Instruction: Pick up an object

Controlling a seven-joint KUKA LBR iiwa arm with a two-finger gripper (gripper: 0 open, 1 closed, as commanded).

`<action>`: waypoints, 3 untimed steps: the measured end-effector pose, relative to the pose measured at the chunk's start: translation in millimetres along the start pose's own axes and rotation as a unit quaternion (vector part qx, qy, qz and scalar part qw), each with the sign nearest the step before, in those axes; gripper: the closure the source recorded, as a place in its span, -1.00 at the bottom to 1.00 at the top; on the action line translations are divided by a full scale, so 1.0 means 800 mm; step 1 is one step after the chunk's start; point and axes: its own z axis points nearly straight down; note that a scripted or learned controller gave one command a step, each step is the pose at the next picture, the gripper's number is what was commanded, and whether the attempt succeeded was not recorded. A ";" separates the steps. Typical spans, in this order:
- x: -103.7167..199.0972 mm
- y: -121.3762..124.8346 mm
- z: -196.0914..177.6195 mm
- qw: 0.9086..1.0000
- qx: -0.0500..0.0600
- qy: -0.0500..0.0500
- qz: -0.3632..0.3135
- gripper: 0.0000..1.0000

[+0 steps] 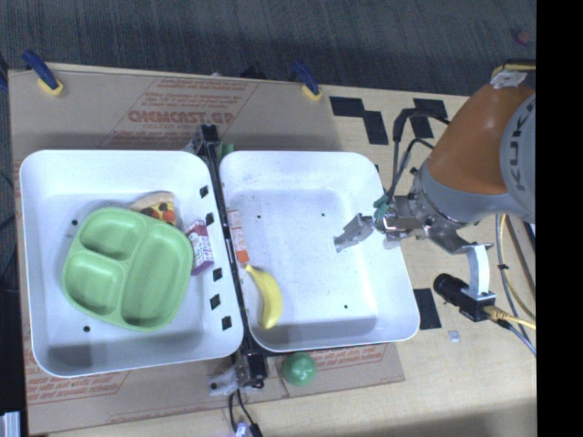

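Camera view: we log the grey two-finger gripper [351, 235] above the right shallow white bin [301, 165], near its right wall; finger spacing unreadable, nothing seen held. The curved yellow banana [265, 296] lies at that bin's lower-left corner, well apart, bare floor between them.

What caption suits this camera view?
Robot gripper hovers over the right bin holding a banana; green tray fills the left.

Single fixed camera stood above the bench [428, 107], looked down at a slant on both white bins [36, 208]; arm [483, 162] entered from frame right.
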 end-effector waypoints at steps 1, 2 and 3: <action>0.072 -0.032 0.095 1.000 0.000 0.000 -0.001 -1.00; -0.023 0.008 0.168 1.000 0.000 0.000 0.001 -1.00; -0.041 -0.036 0.178 1.000 0.000 0.000 0.000 -1.00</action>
